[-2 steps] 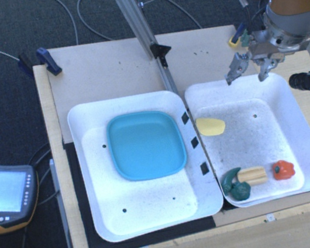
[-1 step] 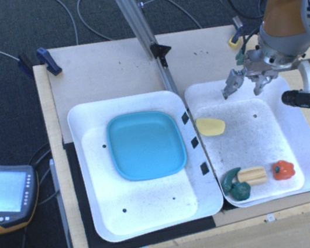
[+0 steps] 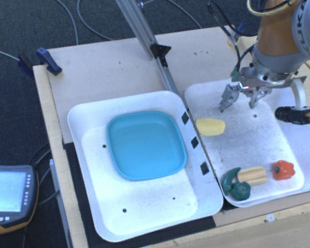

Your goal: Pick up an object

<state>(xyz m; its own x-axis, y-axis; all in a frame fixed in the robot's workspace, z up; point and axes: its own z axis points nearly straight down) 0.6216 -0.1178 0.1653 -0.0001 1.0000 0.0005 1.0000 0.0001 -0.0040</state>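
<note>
Gripper (image 3: 243,97): grey two-finger tool, fingers spread apart, gripping nothing, high over the right bin (image 3: 301,142) at its 12 o'clock.
Nearest target: pale yellow rounded toy (image 3: 211,126), at 8 o'clock from the fingers, by the divider.
Other targets: green vegetable (image 3: 235,185), tan block (image 3: 252,176), red pepper (image 3: 282,170), bunched against the near wall at 6 o'clock.
Left bin: holds a blue square plastic plate (image 3: 147,144).
Judgement: spread fingers suit a descent; the isolated yellow piece looks easiest.

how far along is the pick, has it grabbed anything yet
Early on. Done: the gripper is over the right bin, near its far end. In hand: nothing; its fingers are spread with no object between them. Left: the whole pick. The yellow piece, green piece, tan block and red pepper all lie on the bin floor, and the blue plate sits in the left bin.
</note>
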